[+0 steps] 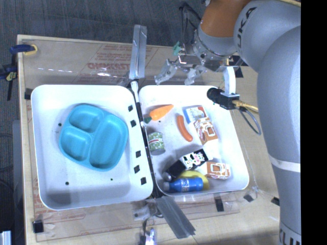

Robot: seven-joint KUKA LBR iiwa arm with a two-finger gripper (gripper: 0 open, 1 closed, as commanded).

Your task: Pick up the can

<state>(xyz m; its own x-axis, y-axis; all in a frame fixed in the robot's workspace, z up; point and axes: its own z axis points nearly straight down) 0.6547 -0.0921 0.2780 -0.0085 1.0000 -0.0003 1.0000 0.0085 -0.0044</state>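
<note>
Hovering claw (180, 75) open beyond bin's far rim (176, 87); can (156, 143) apart.

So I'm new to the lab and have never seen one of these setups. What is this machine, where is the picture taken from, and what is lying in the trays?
It is one picture from a fixed camera above the bench, looking down at a slant. The big grey shape with the orange band is a robot arm reaching in from the right. Its gripper hovers over the far rim of the right bin, with nothing between its fingers. The left bin holds a blue divided tray. The right bin holds the can, which it is meant to pick up, near the divider. Around it lie a toy carrot, a sausage, small cartons, a blue bottle and a black-and-white box.
</note>
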